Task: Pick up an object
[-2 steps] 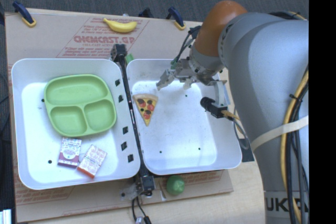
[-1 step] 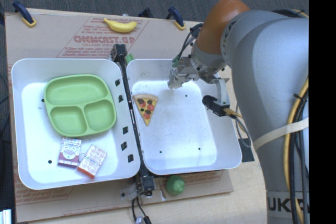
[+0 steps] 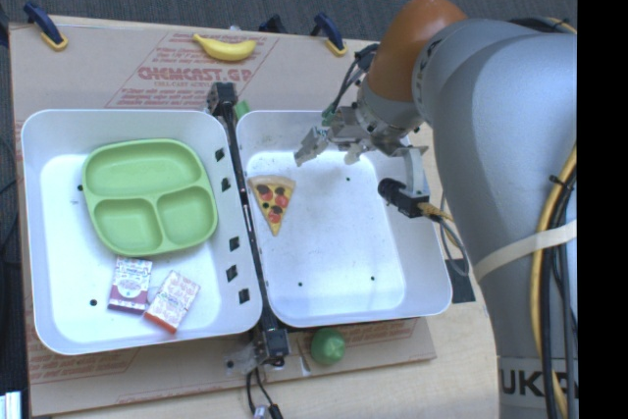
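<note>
A toy pizza slice (image 3: 273,201) lies flat near the left wall of the right bin (image 3: 392,299). My gripper (image 3: 327,142) hangs over the back part of that bin, up and to the right of the slice and apart from it. The grey arm with its orange band (image 3: 417,39) comes in from the right and covers the bin's back right corner. I see nothing held in the gripper.
The left bin (image 3: 49,240) holds a green divided plate (image 3: 149,193) and two small packets (image 3: 130,284) (image 3: 173,299). A toy banana (image 3: 226,45) lies on the cardboard behind the bins. A green ball (image 3: 328,345) sits in front of the right bin.
</note>
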Available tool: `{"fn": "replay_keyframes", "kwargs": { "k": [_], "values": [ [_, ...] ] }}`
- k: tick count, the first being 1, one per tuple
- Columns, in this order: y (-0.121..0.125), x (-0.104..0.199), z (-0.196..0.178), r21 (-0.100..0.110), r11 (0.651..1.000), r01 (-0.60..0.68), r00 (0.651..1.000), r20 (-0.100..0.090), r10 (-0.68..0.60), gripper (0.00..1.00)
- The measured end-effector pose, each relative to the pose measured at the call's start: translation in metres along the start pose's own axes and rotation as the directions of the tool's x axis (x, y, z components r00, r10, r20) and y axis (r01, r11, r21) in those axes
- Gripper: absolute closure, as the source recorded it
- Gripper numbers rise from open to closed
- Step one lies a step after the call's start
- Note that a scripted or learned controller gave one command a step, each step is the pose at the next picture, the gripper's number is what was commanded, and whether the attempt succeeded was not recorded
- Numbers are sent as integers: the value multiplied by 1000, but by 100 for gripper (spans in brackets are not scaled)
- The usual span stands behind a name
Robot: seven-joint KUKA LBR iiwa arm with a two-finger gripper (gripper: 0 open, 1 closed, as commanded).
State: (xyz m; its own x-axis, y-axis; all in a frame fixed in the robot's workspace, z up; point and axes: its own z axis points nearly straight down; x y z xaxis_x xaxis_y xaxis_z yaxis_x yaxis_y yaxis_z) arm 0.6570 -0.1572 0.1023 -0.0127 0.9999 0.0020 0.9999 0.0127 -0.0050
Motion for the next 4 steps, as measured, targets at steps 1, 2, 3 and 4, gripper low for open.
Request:
{"fn": "replay_keyframes", "kwargs": {
  "k": [1, 2, 3, 4],
  "values": [
    [-66, 13, 11, -1, 1000, -8, 1000, 2, 8, 0],
    [-161, 9, 12, -1, 1000, -7, 1000, 1, 7, 0],
    [-86, -27, 11, -4, 1000, -8, 1000, 2, 8, 0],
    [-182, -52, 11, -2, 1000, -8, 1000, 2, 8, 0]
  ]
}}
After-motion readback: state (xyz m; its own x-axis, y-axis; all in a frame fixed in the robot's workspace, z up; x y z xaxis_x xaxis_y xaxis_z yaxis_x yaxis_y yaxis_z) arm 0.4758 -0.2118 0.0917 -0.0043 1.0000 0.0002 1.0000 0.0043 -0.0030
